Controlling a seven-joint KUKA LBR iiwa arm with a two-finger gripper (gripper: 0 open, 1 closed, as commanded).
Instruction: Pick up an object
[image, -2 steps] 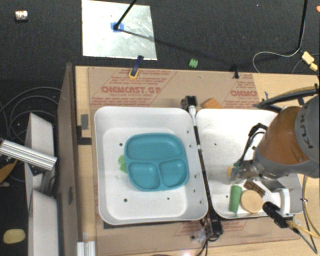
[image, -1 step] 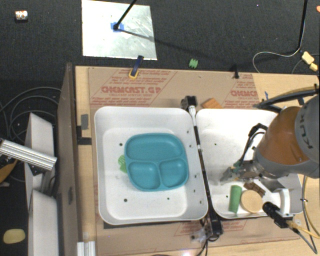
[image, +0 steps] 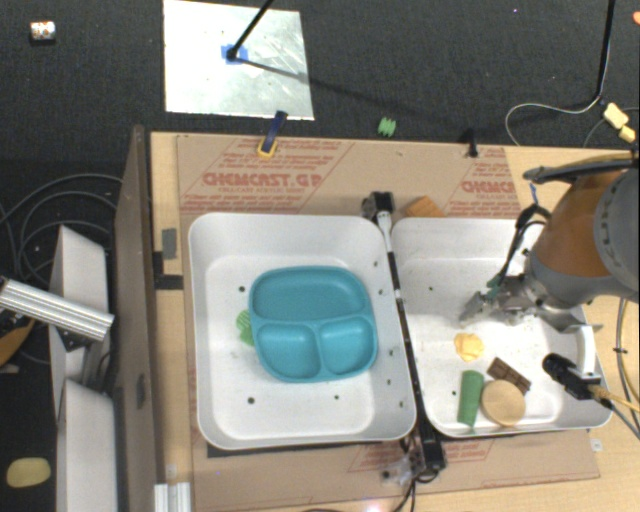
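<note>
The surface (image: 300, 170) carried two white bins side by side. The left bin (image: 215, 330) held a blue divided plate (image: 312, 322) with something green (image: 243, 324) peeking from under its left edge. The arm (image: 585, 245) reached over the right bin (image: 440, 260), its claw (image: 478, 308) low above the bin floor, gripping nothing; whether it was open I cannot tell. Near the bin's front lay a green stick (image: 469, 397), a tan disc (image: 503, 402), a brown piece (image: 508, 375) and a yellow lump (image: 468, 346), just below the claw.

White shallow plastic bins (image: 300, 420). Teal divided plate (image: 312, 322), well left of metal gripper (image: 480, 305). Just below gripper: yellow lump (image: 468, 346), green cylinder (image: 470, 397), tan round disc (image: 503, 402), brown block (image: 508, 375).
</note>
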